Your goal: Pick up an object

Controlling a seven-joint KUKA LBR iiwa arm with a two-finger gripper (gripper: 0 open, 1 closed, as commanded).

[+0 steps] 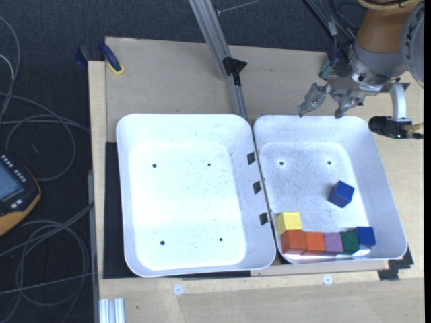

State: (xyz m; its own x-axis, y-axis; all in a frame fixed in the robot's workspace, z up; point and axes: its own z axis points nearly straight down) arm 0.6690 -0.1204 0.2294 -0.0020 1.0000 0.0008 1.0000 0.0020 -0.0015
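Observation:
My gripper (pixel 325 107) hangs above the far rim of the right bin (pixel 384 180), its two fingers spread open with nothing between them. A blue cube (pixel 341 194) lies alone in the right bin's middle right. Along that bin's near wall sits a row of cubes: yellow (pixel 291 221), red (pixel 292 240), orange (pixel 314 241), purple (pixel 333 241), green (pixel 349 240) and another blue (pixel 366 235). The gripper is well apart from all of them, toward the back.
The left bin (pixel 182 194) stands beside the right one on the bench. A slanted metal pole (pixel 215 39) rises from behind the bins' shared edge. Cables and a handheld pendant (pixel 13 187) lie on the floor at left.

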